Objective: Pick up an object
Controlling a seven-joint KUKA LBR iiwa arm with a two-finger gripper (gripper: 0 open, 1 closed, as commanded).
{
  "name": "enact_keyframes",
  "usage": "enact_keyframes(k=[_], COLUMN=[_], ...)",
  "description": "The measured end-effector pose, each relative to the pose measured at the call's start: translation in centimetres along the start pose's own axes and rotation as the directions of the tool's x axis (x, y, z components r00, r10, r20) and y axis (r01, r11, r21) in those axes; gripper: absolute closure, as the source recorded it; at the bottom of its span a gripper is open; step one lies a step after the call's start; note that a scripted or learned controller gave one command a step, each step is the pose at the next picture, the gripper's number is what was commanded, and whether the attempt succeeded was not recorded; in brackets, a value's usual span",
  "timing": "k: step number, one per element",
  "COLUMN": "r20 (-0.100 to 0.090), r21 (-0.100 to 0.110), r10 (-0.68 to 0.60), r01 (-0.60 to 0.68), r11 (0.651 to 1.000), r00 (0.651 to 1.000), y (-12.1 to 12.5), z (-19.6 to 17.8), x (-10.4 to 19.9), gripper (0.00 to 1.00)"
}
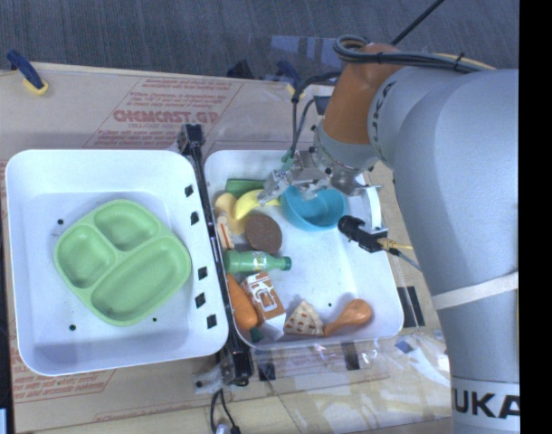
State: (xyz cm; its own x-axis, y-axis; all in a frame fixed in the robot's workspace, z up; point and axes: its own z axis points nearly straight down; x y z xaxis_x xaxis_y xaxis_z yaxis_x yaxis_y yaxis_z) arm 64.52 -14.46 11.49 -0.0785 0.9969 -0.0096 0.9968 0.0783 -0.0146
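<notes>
2 shallow white bins sat side by side on the bench [122,107], and the claw [285,181] hung over the far part of the right bin [389,310], low among the toy foods there. Whether the claw was clenched or released could not be told from this slanted view, and nothing could be seen gripped in it. Just beside the claw, toward the arm, stood a blue bowl [314,211], its rim partly covered by the wrist. On the claw's other side, very close, lay a yellow banana [249,204], with a dark green piece [242,186] just beyond it against the bin's far corner. Nearer the camera than the claw lay a round brown disc [263,232], touching the banana's end, and past that a green bottle [256,262] on its side. Farther still from the claw, along the bin's near wall, were an orange carrot [242,306], an orange packet [267,297] leaning on it, a tan waffle wedge [303,319] and a brown drumstick [350,315]. Well away from the claw, across the divider between the bins, the left bin [23,242] held 1 green plate [122,260] with 3 compartments, lying flat.
</notes>
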Motion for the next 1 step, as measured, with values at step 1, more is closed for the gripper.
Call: enact_keyframes(k=[1], r20=[-0.004], r21=[-0.019], r10=[-0.175], r01=[0.175], r11=[0.984], r00=[0.985], y=[-5.40], z=[1.91], x=[2.49], gripper=[0.00])
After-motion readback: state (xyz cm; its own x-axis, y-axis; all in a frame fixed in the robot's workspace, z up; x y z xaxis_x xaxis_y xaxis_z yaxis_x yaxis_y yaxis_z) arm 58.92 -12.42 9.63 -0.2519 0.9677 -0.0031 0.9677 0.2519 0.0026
